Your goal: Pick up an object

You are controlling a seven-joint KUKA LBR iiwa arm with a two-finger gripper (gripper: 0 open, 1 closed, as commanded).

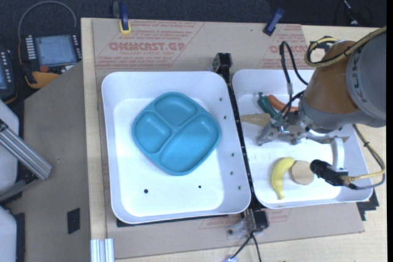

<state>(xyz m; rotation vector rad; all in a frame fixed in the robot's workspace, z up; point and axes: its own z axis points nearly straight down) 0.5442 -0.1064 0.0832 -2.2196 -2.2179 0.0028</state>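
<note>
The arm (344,86) reaches into the right bin (270,193), with the gripper (276,129) low over a small cluster of objects near the bin's left wall. Whether the jaws are open or closed cannot be told; nothing is visibly held between them.

Candidate objects lie in the right bin: a banana (280,175) and a tan round block (301,173) touch each other near the front edge. The left bin (123,193) holds a blue divided plate (176,132).

Recommended procedure: select one isolated object, centre the jaws across its narrow axis, descend vertically, close, then lift straight up. Avoid the bin wall and neighbouring objects.
</note>
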